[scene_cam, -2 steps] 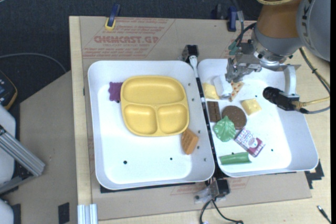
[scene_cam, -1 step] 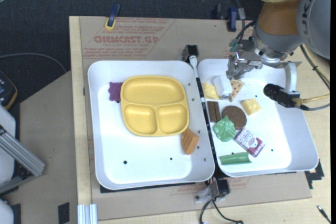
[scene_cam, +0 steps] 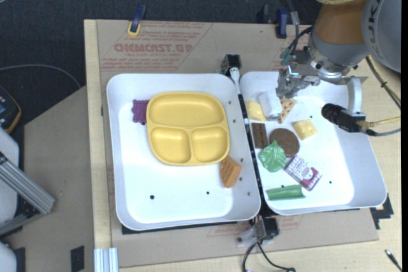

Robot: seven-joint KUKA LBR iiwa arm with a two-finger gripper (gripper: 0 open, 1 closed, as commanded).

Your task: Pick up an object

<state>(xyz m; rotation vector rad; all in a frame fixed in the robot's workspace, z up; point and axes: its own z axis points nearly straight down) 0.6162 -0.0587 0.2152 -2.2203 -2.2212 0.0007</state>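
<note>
While the pincer (scene_cam: pixel 288 87) hangs low over the back left part of the right bin (scene_cam: pixel 357 165), a small pale orange-speckled piece (scene_cam: pixel 287 107) lies right under its tips, touching or nearly so; I cannot tell whether it is actually between the fingers, or whether the pincer is open or closed. A yellow lump (scene_cam: pixel 255 111) sits just left of that piece, near the bin's left wall.

Right bin contents: a brown bar (scene_cam: pixel 259 134) along the left wall, a brown disc (scene_cam: pixel 285 141) beside it, a green crumpled thing (scene_cam: pixel 273 157) overlapping the disc's lower left edge, a yellow block (scene_cam: pixel 305 130) to the disc's right, a pink-and-white packet (scene_cam: pixel 301 172) below the disc, and a green stick (scene_cam: pixel 284 192) near the front rim.

Left bin (scene_cam: pixel 159 200): a yellow divided tray (scene_cam: pixel 187 127) lies flat in the middle-back area, a purple item (scene_cam: pixel 139 111) pokes out at its left edge, and an orange-brown chunk (scene_cam: pixel 230 171) sits just off the tray's front right corner, close to the bin's right wall.

Both bins rest side by side on a brown board (scene_cam: pixel 159 48) on the table.

Arm (scene_cam: pixel 347 16) comes in from the right rear, orange band above the wrist, wrist pointed steeply down into the bin, with a black attachment (scene_cam: pixel 341 116) hanging out over the bin's right half.
</note>
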